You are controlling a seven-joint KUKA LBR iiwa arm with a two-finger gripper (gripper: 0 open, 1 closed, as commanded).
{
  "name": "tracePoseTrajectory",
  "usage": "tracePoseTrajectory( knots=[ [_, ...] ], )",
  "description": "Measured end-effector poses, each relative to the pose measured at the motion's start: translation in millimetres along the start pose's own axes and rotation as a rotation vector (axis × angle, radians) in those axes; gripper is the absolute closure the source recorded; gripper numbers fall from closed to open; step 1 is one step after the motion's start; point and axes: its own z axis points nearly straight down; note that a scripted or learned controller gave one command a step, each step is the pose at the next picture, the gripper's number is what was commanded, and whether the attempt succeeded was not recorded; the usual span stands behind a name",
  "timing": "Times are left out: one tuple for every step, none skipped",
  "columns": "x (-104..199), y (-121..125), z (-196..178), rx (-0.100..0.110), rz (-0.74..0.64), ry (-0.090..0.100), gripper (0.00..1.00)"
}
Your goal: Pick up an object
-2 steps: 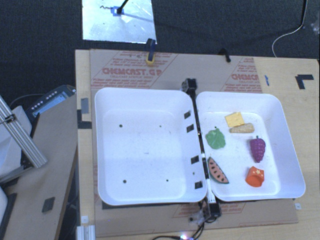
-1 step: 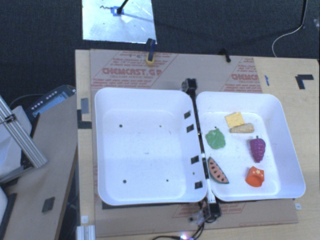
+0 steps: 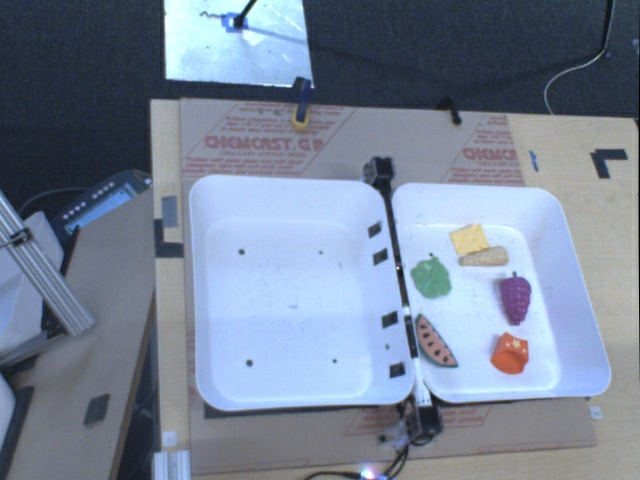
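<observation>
The right bin (image 3: 575, 268) holds several toy foods. A yellow cheese wedge (image 3: 468, 239) lies near its back, with a tan bread piece (image 3: 484, 258) just in front of it. A green pepper (image 3: 431, 277) sits near the bin's left wall. A purple grape bunch (image 3: 515, 298) lies to the right of the middle. A watermelon slice (image 3: 435, 341) rests at the front left, and an orange piece (image 3: 510, 354) at the front right.
The left bin (image 3: 215, 268) adjoins the right one along a row of black clips (image 3: 390, 288). Both stand on a cardboard sheet (image 3: 260, 138). A silver plate (image 3: 235, 28) lies on the dark floor beyond, and a metal stand (image 3: 40, 278) rises at the left.
</observation>
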Motion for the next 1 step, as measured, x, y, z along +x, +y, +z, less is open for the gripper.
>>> tracePoseTrajectory(
  knots=[
    [-16.1, 0.0, 0.0, 0.0, 0.0, -0.001, 1.0]
  ],
)
